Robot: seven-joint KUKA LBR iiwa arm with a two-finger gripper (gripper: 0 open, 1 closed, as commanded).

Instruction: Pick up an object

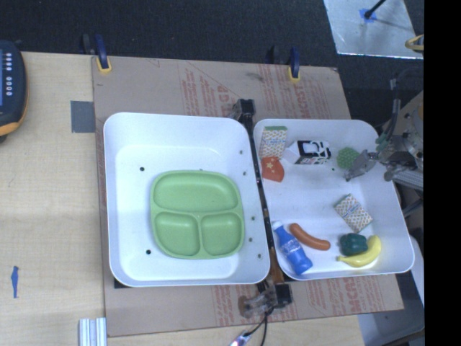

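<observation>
Camera view: the gripper (369,160) is being held low at the right bin's (392,200) upper right edge, just beside a green ball (348,156), seemingly for a grasp. Whether anything is being gripped cannot be told. A green tray (196,213) is lying in the left bin (122,193).

At the right edge of the bench, the gripper (366,162) reaches in low and nearly level, its grey fingers pointing left. Behind it, only a short stretch of the wrist is in sight before the frame cuts it off. The fingers are too small and blurred to read, and nothing can be seen between them.
</observation>
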